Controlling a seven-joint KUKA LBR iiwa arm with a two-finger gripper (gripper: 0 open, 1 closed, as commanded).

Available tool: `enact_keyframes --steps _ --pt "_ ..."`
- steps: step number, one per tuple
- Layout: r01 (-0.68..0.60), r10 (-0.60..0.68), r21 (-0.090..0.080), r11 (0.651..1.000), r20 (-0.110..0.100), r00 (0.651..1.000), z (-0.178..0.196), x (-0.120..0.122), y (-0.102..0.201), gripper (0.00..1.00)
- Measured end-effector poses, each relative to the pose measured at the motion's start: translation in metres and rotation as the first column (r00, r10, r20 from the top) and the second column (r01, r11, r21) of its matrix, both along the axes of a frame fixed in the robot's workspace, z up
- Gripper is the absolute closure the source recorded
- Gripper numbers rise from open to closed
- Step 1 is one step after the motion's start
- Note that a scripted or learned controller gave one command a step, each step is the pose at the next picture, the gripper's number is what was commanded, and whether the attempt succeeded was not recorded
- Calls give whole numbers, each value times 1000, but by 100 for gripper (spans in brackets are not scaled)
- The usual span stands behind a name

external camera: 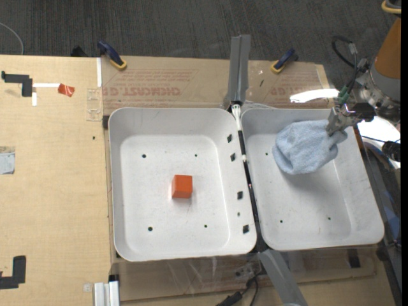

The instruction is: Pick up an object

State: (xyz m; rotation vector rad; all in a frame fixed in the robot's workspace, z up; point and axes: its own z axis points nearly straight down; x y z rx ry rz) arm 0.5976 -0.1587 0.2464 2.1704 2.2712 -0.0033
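A light blue cloth [305, 148] lies bunched in the back part of the right bin [357, 228]. Its right upper corner is drawn up to my gripper [336, 127], which stands over the bin's back right area. The fingers are shut on that corner of the cloth, while the rest of the cloth sags onto the bin floor. An orange cube [182, 187] sits alone near the middle of the left bin [127, 222], far from the gripper.
A raised divider [242, 171] with black clips separates the two bins. Cardboard [166, 88] with clamps lies behind the bins. A wooden bench surface [51, 183] extends to the left. Cables hang by the arm at the right.
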Motion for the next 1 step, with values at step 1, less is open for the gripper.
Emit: enact_keyframes --steps 1 --pt "-92 92 1 996 -2 996 -49 13 23 100"
